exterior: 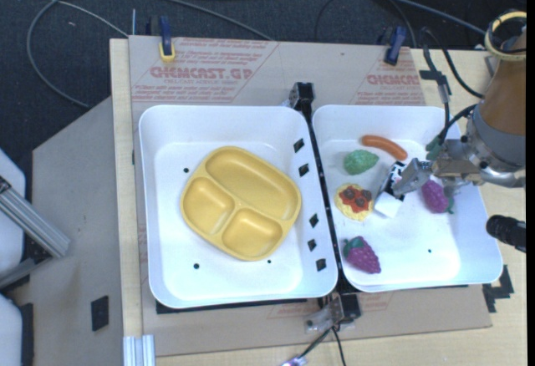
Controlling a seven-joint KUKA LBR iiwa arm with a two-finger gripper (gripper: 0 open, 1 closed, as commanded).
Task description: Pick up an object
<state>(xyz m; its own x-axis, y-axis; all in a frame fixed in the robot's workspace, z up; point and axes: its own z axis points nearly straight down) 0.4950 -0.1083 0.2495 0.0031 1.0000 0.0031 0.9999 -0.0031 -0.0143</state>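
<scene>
Gripper (407,180) low inside the right bin (468,268), finger state not discernible, nothing visibly held; a small white block (387,207) lies just below it; purple toy (435,196) beside it toward the arm; pizza toy (354,200) and green leafy toy (361,161) on its far side; sausage (384,144) above, grape bunch (362,255) below; yellow divided plate (241,202) in the left bin (163,272). Judgement: approach stage; no object lifted yet; grasp and raise remain.
</scene>
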